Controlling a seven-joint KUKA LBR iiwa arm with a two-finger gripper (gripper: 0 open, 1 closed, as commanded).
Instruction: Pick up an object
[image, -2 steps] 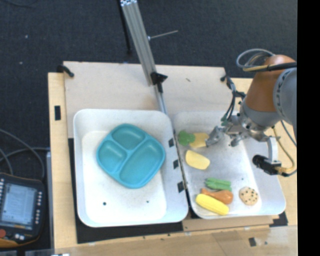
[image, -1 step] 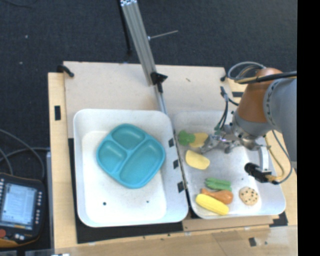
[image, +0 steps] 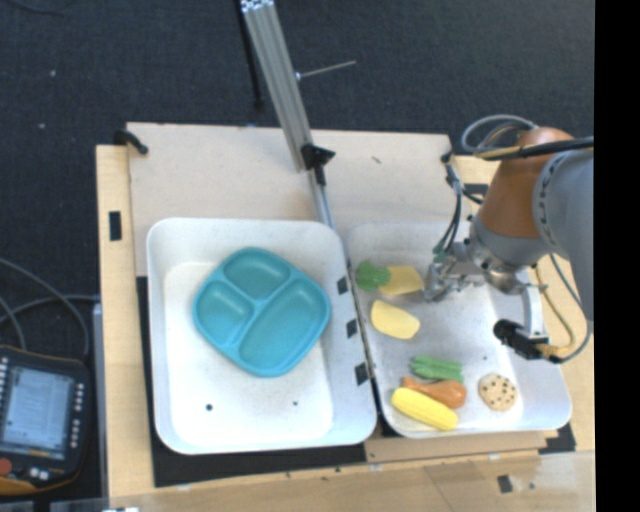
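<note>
The right bin (image: 520, 400) holds small toy foods. A green piece (image: 372, 274) lies beside a yellow wedge (image: 403, 281) at the upper left. Below them sits a pale yellow oval piece (image: 395, 320). Near the front edge lie a green bean-like piece (image: 435, 368), an orange carrot-like piece (image: 440, 389), a yellow corn-like piece (image: 423, 408) and a round cookie (image: 497, 392). My gripper (image: 438, 285) hangs low over the bin, just right of the yellow wedge, under the grey arm with its orange band (image: 515, 195).
The left bin (image: 180, 400) carries a blue sectioned plate (image: 262, 310). A slanted metal pole (image: 288, 100) rises from the back between the bins. A black clamp part (image: 515, 338) on the arm hangs over the right bin's right side.
</note>
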